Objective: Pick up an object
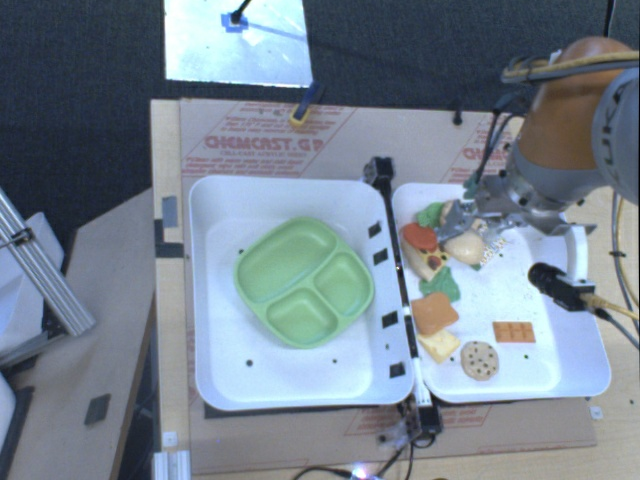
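Claw (468, 220) hangs low over the right bin's (570, 373) toy-food cluster, apparently lining up a grasp on the pale piece (464, 247); its spread I cannot tell.

Two shallow white bins sit side by side: the left bin (215, 298) and the right bin (560, 363). One green divided plate (303, 281) with three compartments lies in the left bin. The right bin has one chocolate-chip cookie (480, 360), one orange waffle cracker (514, 332), one toast slice (435, 313), one cheese wedge (439, 345), one red piece (420, 236) and two green leafy pieces (441, 285), among a cluster too jumbled to count fully.
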`<state>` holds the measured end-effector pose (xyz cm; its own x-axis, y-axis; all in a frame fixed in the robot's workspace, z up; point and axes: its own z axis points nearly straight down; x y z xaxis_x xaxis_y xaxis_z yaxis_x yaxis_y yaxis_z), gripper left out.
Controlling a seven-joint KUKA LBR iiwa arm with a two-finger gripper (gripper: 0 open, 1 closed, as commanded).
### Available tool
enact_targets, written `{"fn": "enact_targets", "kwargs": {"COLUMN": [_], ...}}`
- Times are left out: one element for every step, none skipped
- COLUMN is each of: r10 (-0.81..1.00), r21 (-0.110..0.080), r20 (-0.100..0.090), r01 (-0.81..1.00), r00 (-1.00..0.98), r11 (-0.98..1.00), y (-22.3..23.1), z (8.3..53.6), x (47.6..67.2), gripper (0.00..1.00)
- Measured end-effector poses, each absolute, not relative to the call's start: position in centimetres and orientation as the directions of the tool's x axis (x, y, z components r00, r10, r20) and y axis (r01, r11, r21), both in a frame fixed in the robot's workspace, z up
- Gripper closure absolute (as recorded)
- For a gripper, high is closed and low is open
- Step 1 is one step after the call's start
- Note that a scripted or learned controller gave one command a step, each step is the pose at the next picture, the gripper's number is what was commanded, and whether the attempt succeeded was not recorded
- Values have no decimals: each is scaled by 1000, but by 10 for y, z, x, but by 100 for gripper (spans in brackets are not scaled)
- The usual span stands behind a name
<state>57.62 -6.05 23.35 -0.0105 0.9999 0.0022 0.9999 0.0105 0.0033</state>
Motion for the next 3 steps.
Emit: {"fn": "enact_targets", "kwargs": {"r10": [1000,1000,1000], "r21": [3,3,1], "r20": [3,2,0], "r01": [1000,1000,1000], "r00": [-10,-10,-5], "r11": [10,10,5], "y": [-11,47,46], "z": [239,234,233], "x": [590,598,595], "gripper": [100,100,100]}}
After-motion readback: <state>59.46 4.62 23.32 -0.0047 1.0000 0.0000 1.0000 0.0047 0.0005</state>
